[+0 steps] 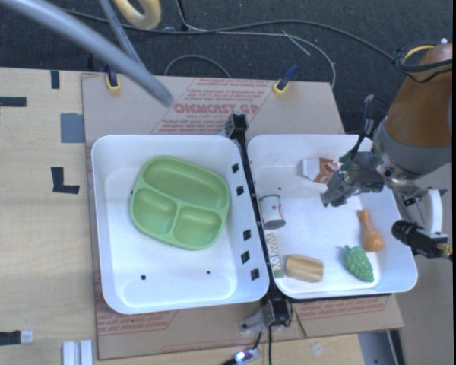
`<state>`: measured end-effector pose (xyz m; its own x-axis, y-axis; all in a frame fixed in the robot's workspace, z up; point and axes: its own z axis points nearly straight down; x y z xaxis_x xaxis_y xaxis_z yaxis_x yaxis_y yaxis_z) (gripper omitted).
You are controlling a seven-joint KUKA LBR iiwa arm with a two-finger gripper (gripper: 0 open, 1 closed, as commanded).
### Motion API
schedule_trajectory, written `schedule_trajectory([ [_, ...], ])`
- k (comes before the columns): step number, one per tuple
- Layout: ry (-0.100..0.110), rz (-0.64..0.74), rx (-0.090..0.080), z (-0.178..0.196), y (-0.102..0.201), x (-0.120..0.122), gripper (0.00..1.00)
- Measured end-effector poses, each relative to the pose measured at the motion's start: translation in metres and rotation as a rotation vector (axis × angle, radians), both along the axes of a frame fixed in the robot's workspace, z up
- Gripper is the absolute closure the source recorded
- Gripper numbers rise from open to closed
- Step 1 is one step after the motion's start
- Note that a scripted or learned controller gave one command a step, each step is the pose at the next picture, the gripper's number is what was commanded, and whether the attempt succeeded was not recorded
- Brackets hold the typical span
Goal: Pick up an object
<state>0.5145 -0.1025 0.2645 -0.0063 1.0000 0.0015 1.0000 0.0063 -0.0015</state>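
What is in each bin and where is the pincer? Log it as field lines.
left bin: green divided plate
right bin: small can, bread roll, green grapes, carrot, orange-and-white packet
pincer: over the right bin, beside the packet
held: nothing seen between the fingers

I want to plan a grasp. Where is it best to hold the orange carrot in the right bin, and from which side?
Probably the carrot at its thicker lower end, from above, fingers closing across its width. It lies flat, its length running up and down the view, apart from the green grapes, so both long sides look free.
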Motion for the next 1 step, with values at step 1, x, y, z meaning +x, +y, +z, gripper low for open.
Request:
schedule_trajectory([
  [1,0.002,0.000,0.000,-0.0154,0.0594,-0.0055,1.00],
])
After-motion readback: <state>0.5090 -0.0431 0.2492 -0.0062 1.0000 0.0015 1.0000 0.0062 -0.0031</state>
